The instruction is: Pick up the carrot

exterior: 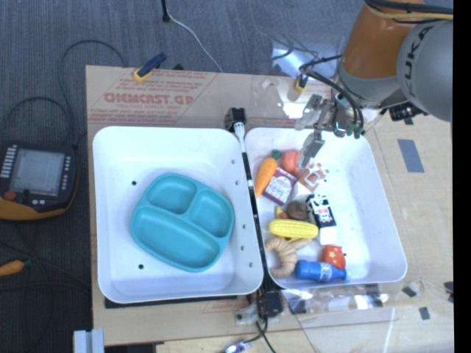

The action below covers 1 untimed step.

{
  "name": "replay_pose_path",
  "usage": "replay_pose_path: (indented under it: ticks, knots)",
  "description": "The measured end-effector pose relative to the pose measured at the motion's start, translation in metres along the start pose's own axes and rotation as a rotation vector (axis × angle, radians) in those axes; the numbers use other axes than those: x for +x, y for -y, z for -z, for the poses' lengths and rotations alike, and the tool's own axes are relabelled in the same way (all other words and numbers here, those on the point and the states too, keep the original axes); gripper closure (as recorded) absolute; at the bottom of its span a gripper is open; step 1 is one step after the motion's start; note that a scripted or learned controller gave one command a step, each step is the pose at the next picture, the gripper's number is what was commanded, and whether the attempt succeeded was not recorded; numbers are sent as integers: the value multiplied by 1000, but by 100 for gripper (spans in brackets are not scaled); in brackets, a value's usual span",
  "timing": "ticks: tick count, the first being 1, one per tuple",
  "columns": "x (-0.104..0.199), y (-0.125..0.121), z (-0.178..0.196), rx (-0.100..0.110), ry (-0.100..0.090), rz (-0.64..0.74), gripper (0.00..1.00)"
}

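Blue bottle [320, 271]: right bin | carrot [265, 173]: beside hand [313, 147] | grip: cannot tell

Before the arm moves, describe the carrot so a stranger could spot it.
Look in the right white bin, at its upper-left corner beside the divider. The carrot lies there tilted, a small orange cone with a green top, touching a purple packet.

The carrot [265, 175] lies in the right bin [372, 197], left of the hand [313, 149].
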<state>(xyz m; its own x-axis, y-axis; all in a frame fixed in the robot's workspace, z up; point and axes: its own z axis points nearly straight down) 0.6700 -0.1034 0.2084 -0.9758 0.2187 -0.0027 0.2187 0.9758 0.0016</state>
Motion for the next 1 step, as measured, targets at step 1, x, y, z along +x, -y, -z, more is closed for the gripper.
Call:
replay_pose_path:
  ticks: [1]
  knots:
    - [37,-60,1,1,-1,-129,0]
